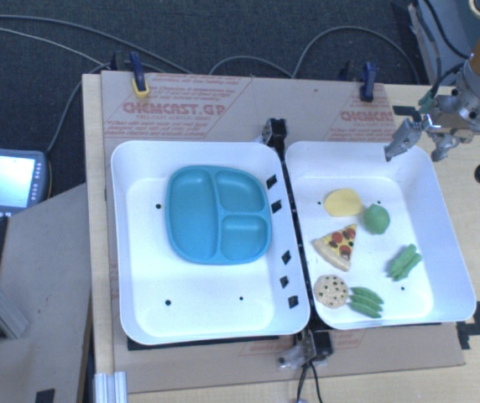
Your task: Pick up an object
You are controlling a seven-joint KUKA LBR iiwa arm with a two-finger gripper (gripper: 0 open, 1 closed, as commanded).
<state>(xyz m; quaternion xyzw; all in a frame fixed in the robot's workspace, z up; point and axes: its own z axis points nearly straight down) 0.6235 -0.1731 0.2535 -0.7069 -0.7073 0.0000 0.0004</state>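
The right bin (408,175) holds toy food: a yellow piece (342,201), a green ball (376,218), a pizza slice (336,248), a cookie (331,290), and two green pea pods (404,261) (366,300). My gripper (421,144) hovers above the bin's far right corner, open, with nothing between its fingers. It stands well apart from all the food pieces, up and to their right.
A blue divided plate (219,215) lies in the left bin (139,292). Black clips run along the divider (284,225) between the bins. Two clamps (138,81) (367,82) hold the board at the back. A small screen (5,179) sits at the left.
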